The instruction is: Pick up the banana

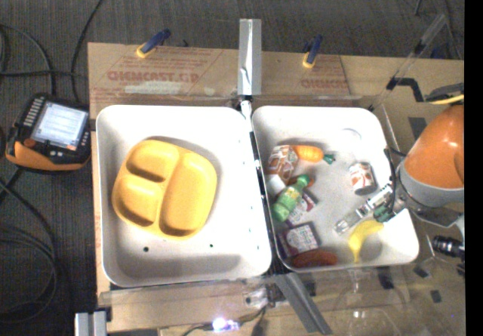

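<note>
The yellow banana [364,239] lies in the right bin [377,124], near its front right corner, curving from upper right down to the lower left. My gripper [367,211] hangs just above and behind the banana's upper end, reaching in from the right under the orange band of the arm [438,155]. Its metal tip points left toward the middle of the bin. The view does not show the banana held.
The right bin also holds a carrot [308,152], a green bottle [290,197], a small can [361,176], a red-and-white packet [281,163], a dark red card [299,237] and a red sausage [314,258]. A yellow sectioned plate [166,187] lies in the left bin [113,251].
</note>
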Robot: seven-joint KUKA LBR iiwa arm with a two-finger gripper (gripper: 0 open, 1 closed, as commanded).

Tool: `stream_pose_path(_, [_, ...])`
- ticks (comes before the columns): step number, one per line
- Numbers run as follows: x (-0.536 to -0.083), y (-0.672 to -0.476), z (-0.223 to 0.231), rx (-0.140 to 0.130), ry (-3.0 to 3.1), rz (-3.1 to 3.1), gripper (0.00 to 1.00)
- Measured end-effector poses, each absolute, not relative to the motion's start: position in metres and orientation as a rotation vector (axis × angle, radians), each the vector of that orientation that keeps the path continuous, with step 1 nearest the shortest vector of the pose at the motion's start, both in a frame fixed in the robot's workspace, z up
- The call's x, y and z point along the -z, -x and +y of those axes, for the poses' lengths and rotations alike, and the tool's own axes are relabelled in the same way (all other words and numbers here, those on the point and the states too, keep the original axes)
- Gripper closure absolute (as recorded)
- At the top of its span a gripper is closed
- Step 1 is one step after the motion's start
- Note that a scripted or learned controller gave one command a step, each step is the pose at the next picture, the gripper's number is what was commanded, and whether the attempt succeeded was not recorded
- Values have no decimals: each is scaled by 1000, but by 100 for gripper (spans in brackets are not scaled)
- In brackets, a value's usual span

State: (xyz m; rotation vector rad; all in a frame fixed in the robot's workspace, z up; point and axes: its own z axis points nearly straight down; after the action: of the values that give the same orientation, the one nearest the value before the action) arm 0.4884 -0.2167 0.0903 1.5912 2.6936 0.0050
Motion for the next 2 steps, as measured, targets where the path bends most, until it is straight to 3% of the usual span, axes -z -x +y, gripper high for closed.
stream_pose_path(1, [-101,-491,-216,-8,-1586,2688,100])
stream_pose_path(2, [-101,-491,-216,-8,-1587,2688,0])
